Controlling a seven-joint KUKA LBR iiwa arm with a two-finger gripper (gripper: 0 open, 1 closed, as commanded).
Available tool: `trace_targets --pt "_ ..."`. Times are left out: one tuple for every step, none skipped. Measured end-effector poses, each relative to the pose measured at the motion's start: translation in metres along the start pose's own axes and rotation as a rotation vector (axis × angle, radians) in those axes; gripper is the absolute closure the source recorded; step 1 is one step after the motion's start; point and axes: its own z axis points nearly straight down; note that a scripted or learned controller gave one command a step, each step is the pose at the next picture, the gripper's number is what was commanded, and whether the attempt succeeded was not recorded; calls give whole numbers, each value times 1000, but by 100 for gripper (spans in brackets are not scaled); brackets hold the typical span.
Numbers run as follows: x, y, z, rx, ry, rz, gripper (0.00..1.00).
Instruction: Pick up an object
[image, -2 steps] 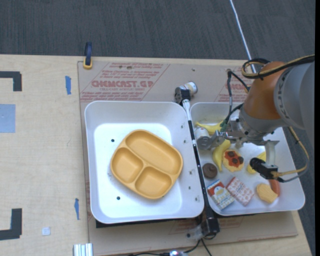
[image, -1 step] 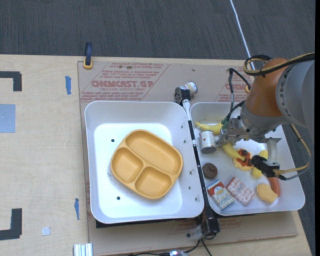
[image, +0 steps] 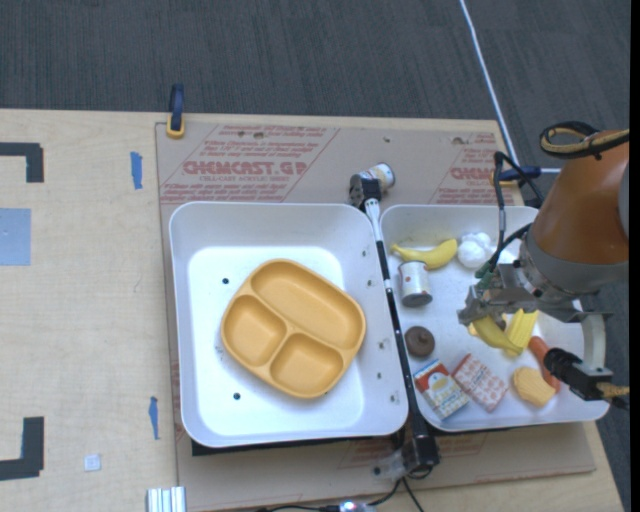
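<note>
My gripper (image: 487, 308) hangs low in the right bin (image: 455, 214), under the grey and orange arm (image: 585, 215). Its tip is right at a yellow toy (image: 510, 332), touching or just above its left end. An orange piece (image: 541, 350) pokes out beside that toy. A banana (image: 425, 252) and a white lump (image: 472, 248) lie at the bin's far side. A silver can (image: 413, 284) and a brown donut (image: 419, 342) sit along the left wall. Two small printed packets (image: 441, 389) (image: 481, 381) and a yellow-orange lump (image: 533, 386) rest near the front.
The left bin (image: 190, 300) holds a yellow three-part plate (image: 292, 328). A black divider rail (image: 390, 300) runs between the bins. A small clamp (image: 370, 184) sits behind them on the cardboard sheet. A black part of the arm (image: 575, 372) hangs over the right bin's front corner.
</note>
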Motion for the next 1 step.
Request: trace_targets --pt "0 1 -10 -2 0 0 100"
